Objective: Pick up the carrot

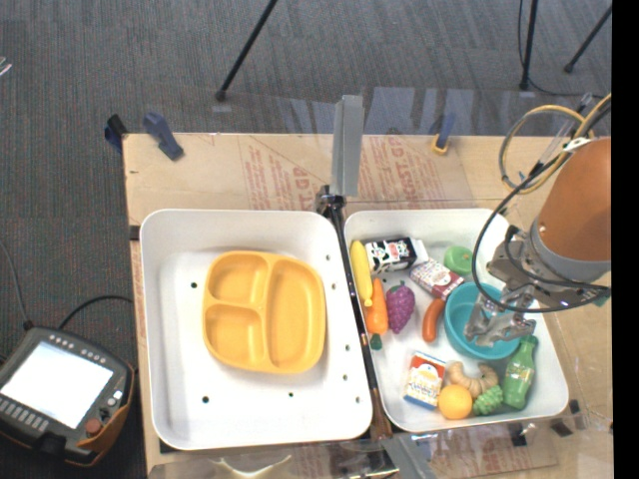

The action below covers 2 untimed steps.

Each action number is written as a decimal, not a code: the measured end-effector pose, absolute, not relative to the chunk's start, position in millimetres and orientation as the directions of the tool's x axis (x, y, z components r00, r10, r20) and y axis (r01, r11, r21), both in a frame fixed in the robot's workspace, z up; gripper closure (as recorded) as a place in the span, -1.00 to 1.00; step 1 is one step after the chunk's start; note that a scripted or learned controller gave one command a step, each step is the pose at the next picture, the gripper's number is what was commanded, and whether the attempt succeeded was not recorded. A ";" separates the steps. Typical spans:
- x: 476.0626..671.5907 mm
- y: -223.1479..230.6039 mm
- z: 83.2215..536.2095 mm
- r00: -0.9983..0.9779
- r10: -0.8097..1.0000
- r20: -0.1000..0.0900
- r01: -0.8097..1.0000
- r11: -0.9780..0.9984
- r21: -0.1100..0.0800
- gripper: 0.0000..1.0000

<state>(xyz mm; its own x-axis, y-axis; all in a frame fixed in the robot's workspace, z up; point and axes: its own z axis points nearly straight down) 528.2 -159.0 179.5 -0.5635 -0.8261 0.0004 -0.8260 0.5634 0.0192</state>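
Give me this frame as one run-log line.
task: carrot pickup | claw: over teal bowl, right bin | carrot: at left wall, ungrasped

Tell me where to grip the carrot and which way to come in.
Grip the carrot across its orange middle, coming straight down. It lies lengthwise along the right bin's left wall, with the banana at its upper end and purple grapes close on its right, so finger room looks tight; probably slip one finger between carrot and grapes.

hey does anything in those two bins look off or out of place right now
Nothing looks spilled or broken. One mismatch: the pincer hangs over the teal bowl at the right bin's far side, while the carrot lies against that bin's left wall beside the banana and grapes.
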 end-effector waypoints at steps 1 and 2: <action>519.7 -192.9 290.4 -0.556 -0.831 -0.004 -0.831 0.556 -0.004 1.00; 478.4 -212.8 485.2 -0.479 -0.878 -0.005 -0.878 0.479 -0.004 1.00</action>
<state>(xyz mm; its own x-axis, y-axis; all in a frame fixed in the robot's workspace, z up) 478.4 -212.8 485.2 -0.4790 -0.8778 -0.0048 -0.8778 0.4790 -0.0038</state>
